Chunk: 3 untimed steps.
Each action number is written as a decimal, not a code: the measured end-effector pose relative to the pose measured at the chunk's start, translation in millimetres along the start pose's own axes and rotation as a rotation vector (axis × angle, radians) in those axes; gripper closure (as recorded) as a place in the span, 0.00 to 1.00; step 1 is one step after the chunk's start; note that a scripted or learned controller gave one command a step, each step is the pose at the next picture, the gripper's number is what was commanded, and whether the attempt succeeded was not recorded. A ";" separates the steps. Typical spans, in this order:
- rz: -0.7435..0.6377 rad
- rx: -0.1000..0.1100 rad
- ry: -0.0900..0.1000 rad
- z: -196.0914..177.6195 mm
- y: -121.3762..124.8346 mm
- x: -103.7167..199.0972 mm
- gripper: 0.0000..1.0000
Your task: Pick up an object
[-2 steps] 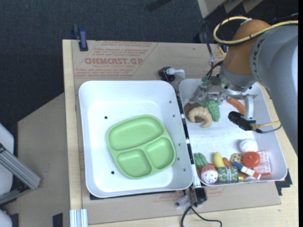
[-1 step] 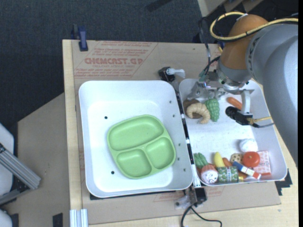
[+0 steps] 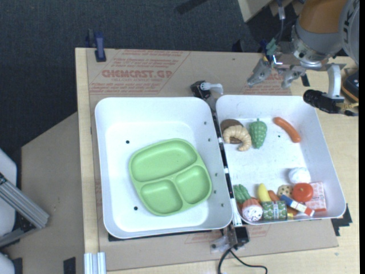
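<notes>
1. Toy food: croissant (image 3: 238, 136), green cone (image 3: 258, 133), sausage (image 3: 287, 129) loose mid-frame in the right bin (image 3: 328, 153); none chosen.
2. Gripper (image 3: 276, 75): upper right, spread wide, empty, presumably staged for descent.
3. Green tray (image 3: 169, 176): left bin (image 3: 108, 153).

The arm (image 3: 325, 16) is a thick rounded column with a broad orange band, above a pale grey ring at the wrist. Dark cables loop near it at the twelve o'clock edge. Below the ring sits the tool (image 3: 275, 75), a small metal-grey assembly with two thin splayed fingers (image 3: 258, 74) and a few bright specks on its body.
</notes>
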<state>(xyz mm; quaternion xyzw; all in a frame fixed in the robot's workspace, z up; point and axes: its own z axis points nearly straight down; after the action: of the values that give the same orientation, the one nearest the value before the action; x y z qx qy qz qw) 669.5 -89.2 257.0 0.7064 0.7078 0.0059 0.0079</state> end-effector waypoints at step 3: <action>0.006 0.029 0.005 137.4 -140.6 -9.4 0.00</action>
<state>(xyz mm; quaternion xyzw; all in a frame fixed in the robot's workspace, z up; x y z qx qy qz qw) 531.6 -99.2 116.9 0.7086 0.7056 -0.0022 -0.0041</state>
